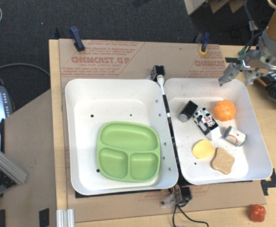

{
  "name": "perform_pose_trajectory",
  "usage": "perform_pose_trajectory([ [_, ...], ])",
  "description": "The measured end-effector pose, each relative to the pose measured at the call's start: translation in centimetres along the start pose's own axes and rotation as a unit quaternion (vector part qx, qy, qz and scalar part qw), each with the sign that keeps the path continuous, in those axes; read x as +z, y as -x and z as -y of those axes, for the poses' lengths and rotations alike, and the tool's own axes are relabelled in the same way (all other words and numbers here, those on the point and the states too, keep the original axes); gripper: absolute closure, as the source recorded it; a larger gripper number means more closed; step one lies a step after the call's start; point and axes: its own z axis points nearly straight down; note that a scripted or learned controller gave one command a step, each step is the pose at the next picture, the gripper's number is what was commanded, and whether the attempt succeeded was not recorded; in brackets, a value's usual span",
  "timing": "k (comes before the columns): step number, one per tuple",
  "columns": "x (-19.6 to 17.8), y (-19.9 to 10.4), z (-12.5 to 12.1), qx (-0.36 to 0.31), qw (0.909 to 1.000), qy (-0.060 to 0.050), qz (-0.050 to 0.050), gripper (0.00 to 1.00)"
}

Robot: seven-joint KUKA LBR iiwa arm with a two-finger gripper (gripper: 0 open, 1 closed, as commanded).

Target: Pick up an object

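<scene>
Over at the far right corner of the worktop, your gripper (228,74) hangs just beyond the back rim of the right bin (258,126), its fingers spread wide with nothing between them. You're at the approach step; no grasp yet. Candidates all lie in that bin: an orange (224,109), a black-and-white toy cow (205,120), a yellow lemon-like piece (203,149), a toast slice (222,160). The left bin (79,126) holds a green divided plate (128,151). Next, I'd say, you swing in over one item, likely the orange, and descend.
</scene>
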Motion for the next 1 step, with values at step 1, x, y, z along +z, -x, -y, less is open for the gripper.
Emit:
perform_pose_trajectory([
  [1,11.99,-1.55,4.57,-0.001,1.0,0.005,0.002,0.0],
])
